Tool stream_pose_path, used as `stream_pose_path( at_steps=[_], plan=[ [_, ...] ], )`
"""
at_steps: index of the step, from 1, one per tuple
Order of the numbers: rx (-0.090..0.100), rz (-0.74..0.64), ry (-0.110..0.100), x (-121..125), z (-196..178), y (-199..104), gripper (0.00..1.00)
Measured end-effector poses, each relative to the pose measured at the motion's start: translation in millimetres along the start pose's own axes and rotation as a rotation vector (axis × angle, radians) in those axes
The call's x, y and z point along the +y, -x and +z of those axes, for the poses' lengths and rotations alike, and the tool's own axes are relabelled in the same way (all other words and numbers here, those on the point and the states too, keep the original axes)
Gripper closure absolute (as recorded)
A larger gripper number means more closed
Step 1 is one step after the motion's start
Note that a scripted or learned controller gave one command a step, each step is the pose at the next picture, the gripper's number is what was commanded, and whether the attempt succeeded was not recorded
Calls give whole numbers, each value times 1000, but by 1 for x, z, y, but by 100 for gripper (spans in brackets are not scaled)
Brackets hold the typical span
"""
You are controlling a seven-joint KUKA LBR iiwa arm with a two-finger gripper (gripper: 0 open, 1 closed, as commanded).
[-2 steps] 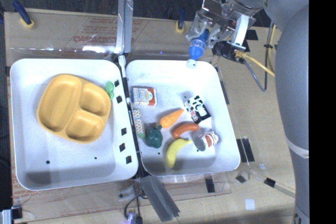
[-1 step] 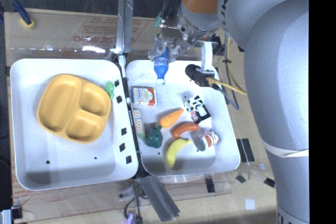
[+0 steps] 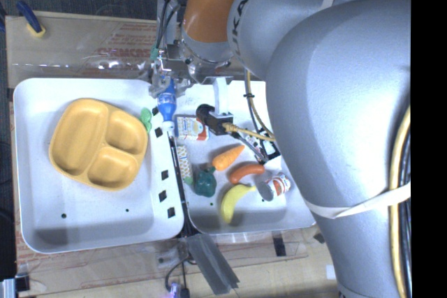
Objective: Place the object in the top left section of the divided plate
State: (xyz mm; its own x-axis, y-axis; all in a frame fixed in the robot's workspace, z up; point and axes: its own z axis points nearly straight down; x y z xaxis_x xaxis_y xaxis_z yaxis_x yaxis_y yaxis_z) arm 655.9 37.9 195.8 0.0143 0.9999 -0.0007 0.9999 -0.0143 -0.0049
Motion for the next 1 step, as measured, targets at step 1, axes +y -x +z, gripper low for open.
stream_pose_path(
  at_steps=[1],
  plan=[
    [0,1,1,0,0,1,0]
  ],
)
